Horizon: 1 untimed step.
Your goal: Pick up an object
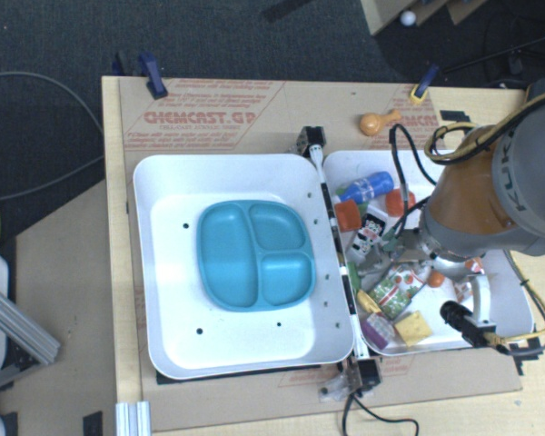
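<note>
The right bin [518,321] holds a heap of small objects: a blue bottle [366,188], an orange-red block [347,214], a black-and-white dotted piece [371,230], a green-and-red packet [397,291], a yellow piece [414,328] and a purple item [376,332]. The arm, with its orange band [468,205], reaches down into this bin from the right. My gripper [401,252] is low among the objects, just above the packet, and the wrist hides its tips.
The left bin [163,334] carries a blue three-compartment tray [254,253]. A divider rail [331,234] runs between the bins. A wooden spoon-like object [374,123] and blue clamps [152,74] lie on the bench behind. Cables [409,153] loop over the right bin.
</note>
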Each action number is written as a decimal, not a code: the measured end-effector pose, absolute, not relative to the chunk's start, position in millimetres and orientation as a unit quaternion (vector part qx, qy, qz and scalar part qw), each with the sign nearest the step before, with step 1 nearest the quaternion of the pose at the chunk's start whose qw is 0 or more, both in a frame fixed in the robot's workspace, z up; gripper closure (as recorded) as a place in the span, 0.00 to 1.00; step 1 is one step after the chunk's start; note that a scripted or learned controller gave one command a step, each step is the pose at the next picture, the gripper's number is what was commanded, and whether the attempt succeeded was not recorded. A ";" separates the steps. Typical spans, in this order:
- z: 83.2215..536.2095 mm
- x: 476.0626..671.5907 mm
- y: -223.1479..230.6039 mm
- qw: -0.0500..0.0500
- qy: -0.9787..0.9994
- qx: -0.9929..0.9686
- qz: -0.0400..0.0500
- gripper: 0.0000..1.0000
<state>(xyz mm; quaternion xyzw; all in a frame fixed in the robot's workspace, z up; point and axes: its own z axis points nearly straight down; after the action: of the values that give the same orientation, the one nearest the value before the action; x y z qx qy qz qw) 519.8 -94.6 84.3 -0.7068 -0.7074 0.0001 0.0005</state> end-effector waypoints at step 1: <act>84.2 478.4 -105.4 0.001 -0.707 -0.708 0.001 0.00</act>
<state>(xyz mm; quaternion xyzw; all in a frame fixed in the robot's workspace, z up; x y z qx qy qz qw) 478.4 -105.4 84.2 -0.7076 -0.7067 0.0006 0.0010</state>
